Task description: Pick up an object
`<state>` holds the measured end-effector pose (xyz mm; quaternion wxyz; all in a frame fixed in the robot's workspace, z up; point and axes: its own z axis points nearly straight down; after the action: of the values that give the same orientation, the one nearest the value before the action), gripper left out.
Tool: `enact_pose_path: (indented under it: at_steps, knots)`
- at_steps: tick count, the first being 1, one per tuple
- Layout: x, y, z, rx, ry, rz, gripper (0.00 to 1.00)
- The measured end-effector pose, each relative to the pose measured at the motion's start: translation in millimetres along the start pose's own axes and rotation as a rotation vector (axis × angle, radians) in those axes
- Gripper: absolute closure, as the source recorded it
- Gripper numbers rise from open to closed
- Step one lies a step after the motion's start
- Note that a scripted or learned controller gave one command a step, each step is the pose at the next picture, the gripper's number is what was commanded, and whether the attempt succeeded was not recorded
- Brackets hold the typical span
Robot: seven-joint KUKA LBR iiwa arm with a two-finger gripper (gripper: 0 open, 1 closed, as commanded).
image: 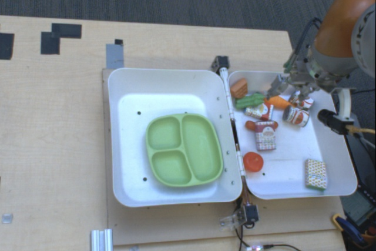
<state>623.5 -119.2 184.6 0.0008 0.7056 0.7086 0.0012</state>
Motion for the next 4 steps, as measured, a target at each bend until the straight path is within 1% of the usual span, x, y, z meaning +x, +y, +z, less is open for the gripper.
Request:
enact_pose_path:
  at_steps: [1, 2, 3, 4]
  knots:
    - [21.4, -12.1, 98.6, -0.004, -0.001, -0.001, 0.0]
    - [21.7, -10.4, 86.6, -0.008, -0.001, -0.001, 1.0]
    - [21.8, -10.3, 86.6, -0.009, -0.001, -0.001, 0.0]
    - [22.7, -8.9, 75.5, -0.013, 0.0, -0.003, 1.0]
